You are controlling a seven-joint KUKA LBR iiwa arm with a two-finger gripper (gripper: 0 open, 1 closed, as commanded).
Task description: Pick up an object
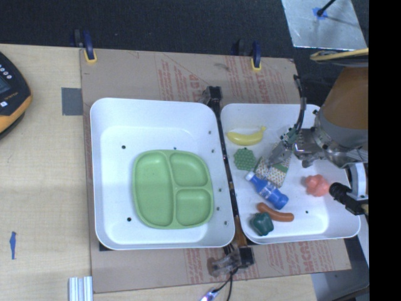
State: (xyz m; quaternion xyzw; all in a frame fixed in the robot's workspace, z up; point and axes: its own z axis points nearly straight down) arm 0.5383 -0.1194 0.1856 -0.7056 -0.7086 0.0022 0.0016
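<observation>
Risk first: the gripper (280,157) hangs low in the right bin (326,231), directly above the patterned packet (274,172), and the clutter there is tight. The packet touches the blue bottle (268,191) and lies just beside the green knobbly ball (245,158), so a closing pinch could, in my judgement, snag two items or shove the packet aside and come up with nothing. Pincer opening cannot be told from this view, and no object is seen between its tips. The packet looks flat, crinkled and soft, likely to slide or fold. The bottle is smooth and rounded, prone to roll. Beyond the ball from the packet lies a glossy yellow banana (245,135); below the bottle lie an orange sausage (276,213) and a dark green lump (261,224). A pink lumpy toy (316,185) sits apart, on the packet's arm side. The left bin (106,231) holds a smooth green divided plate (172,189).
</observation>
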